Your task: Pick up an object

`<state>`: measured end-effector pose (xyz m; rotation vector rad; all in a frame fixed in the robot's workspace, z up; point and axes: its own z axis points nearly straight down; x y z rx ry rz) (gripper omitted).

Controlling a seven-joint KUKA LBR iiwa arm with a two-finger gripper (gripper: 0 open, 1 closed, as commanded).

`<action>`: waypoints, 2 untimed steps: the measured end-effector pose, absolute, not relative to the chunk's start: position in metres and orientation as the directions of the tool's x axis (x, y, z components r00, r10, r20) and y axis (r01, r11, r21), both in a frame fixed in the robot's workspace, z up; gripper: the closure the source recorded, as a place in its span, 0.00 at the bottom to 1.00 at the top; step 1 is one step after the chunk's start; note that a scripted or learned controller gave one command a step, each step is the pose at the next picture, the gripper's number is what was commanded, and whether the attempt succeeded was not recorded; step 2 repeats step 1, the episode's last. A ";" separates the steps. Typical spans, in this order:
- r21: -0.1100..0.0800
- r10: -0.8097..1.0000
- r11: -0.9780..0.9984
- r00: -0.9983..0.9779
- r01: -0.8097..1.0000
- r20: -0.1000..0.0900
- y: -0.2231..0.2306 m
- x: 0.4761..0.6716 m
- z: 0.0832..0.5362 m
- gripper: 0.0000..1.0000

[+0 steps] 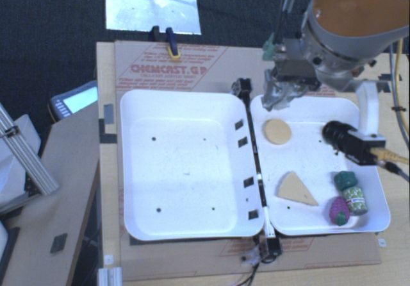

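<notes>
Four small things lie in the right-hand bin in the camera view, and the task is met by any one of them. A round tan disc sits near the bin's far-left corner, close to the edge shared with the left-hand bin. A tan wedge lies toward the near edge, about midway along it. A green-capped little bottle and a pink lump lie side by side, seemingly touching, in the near-right corner. The gripper hangs over the far-left corner, and nothing shows in its grasp; whether it is released or clenched cannot be told from this angle. The relation that matters is short and simple: the disc lies just on the near side of the gripper, almost under it, while the other three are well apart from it. Being round, the disc has no long axis to line up with, so it looks the likeliest target, calling for a small shift toward the near edge and then a descent. Its flatness may make the grip slip.
</notes>
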<state>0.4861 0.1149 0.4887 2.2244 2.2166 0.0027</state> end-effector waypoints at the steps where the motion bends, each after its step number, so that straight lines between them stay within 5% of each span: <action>1: 0.000 1.000 0.008 -0.008 1.000 0.001 0.184 0.516 0.448 1.00; 2: 0.000 1.000 0.008 -0.008 1.000 0.001 0.184 0.516 0.448 1.00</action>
